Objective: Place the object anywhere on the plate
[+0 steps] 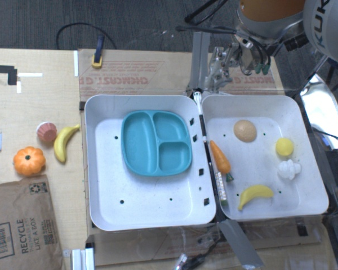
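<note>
Curved yellow banana (255, 195) lies near glossy teal three-compartment plate (156, 143); gripper (221, 67) aperture: cannot tell.

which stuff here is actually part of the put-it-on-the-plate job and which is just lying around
Part of the job:
- blue divided plate, in the left bin
- candidates in the right bin: carrot, banana, tan ball, lemon, white lumpy item
- gripper, above the bins' far edge

Lying about:
- small pumpkin
- second banana
- pink cupcake-like item
- yellow clamp
</note>
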`<action>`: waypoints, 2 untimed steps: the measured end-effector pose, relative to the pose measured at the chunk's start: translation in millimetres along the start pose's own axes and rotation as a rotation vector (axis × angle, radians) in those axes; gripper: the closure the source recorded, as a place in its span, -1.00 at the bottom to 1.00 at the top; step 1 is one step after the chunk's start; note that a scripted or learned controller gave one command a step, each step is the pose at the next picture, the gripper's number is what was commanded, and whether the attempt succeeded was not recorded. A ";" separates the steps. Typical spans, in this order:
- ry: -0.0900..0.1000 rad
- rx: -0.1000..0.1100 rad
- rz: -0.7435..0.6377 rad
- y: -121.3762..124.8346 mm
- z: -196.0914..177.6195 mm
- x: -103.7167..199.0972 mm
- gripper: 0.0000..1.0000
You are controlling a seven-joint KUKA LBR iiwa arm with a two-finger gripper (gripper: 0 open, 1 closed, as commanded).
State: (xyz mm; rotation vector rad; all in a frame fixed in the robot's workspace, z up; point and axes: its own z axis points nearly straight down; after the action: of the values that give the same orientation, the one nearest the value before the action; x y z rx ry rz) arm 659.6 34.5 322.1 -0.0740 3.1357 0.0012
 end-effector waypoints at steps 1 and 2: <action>0.003 0.000 0.018 57.6 38.6 47.1 1.00; 0.002 0.000 0.073 85.0 25.4 -4.1 1.00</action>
State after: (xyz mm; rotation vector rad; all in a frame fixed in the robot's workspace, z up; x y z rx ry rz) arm 659.8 119.5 296.9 0.0401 3.1379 0.0017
